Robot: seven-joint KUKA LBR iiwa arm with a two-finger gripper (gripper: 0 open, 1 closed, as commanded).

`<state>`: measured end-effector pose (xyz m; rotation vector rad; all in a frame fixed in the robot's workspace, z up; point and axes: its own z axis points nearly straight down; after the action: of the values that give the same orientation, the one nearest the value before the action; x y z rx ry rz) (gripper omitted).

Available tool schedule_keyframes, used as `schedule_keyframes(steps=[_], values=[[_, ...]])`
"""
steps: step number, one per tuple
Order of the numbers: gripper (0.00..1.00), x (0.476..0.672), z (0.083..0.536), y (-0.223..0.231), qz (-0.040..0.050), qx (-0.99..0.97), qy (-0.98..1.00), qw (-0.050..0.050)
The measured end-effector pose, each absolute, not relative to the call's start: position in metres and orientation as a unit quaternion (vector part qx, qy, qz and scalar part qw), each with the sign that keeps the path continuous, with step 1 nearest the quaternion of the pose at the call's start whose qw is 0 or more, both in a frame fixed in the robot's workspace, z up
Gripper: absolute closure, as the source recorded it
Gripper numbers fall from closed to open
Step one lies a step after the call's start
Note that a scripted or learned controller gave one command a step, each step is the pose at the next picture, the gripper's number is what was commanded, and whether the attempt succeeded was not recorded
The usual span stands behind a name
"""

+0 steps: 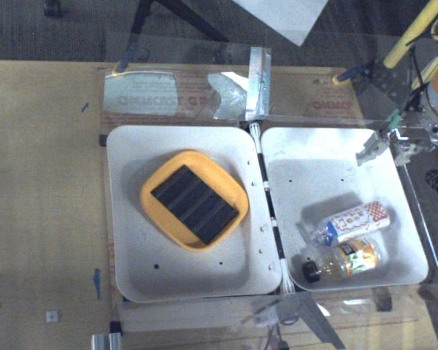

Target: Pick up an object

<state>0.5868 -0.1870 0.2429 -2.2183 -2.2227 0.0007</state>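
A yellow tray-like object with a dark ribbed insert point(194, 208) lies tilted in the left bin point(131, 166). In the right bin point(306, 159), near its front, lie a clear bottle with a red-and-white label point(352, 222) and, just in front of it, a clear bottle with an orange label and a black cap point(343, 260). My gripper point(379, 146) hangs over the right bin's far right corner, well behind both bottles, with nothing seen in it.
A metal divider post point(258, 86) and clear plastic sheeting point(204, 97) stand behind the bins. A yellow bar point(416, 24) and cables sit at the upper right. Bare wooden bench point(36, 195) stretches to the left.
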Motion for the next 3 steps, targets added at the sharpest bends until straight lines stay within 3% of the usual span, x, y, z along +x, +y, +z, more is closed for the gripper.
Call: schedule_keyframes(steps=[1,2,3], values=[[0.00,0.576,0.230,-0.161,0.0007,-0.749,-0.662,0.002],[0.00,0.539,0.112,-0.100,0.0002,-0.699,-0.715,0.000],[0.00,0.502,0.089,-0.137,-0.0051,-0.645,-0.764,-0.004]])
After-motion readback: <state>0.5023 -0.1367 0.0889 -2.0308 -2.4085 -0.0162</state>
